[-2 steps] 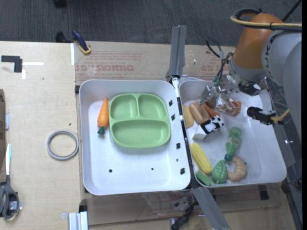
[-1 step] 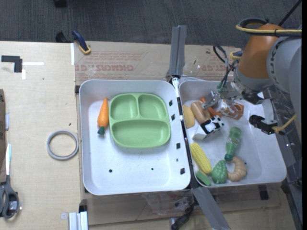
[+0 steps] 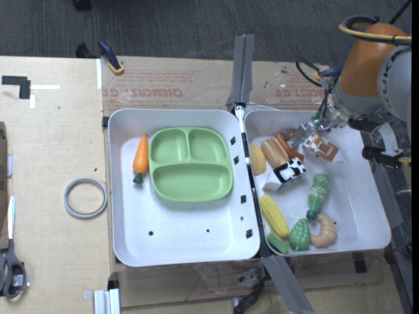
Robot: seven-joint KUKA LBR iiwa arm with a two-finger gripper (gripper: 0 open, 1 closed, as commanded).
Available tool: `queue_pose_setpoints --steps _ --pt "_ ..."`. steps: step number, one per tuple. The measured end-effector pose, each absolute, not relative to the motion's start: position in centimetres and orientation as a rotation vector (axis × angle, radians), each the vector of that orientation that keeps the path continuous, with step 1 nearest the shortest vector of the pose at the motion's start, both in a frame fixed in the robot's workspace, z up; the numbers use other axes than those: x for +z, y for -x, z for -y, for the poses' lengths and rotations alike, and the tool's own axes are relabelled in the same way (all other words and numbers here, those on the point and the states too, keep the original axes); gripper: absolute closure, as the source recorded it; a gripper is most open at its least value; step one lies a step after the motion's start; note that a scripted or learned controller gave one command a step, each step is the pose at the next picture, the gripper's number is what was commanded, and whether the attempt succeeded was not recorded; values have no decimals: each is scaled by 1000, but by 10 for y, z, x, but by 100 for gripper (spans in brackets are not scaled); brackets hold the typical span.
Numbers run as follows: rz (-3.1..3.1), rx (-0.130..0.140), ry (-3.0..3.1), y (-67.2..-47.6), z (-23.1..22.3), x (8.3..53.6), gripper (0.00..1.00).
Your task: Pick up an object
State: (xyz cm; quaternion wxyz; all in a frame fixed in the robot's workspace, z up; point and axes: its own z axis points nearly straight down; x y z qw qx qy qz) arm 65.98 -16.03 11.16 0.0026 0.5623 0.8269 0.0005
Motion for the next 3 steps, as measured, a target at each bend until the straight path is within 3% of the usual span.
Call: queue_pose_setpoints --steps 1,2,3 --pt "-2421 6 -1989 -647 153 97 0" --pt "-2394 0 -2034 -624 125 128 0" --pt "-2280 -1 -2161 -618 135 92 0"
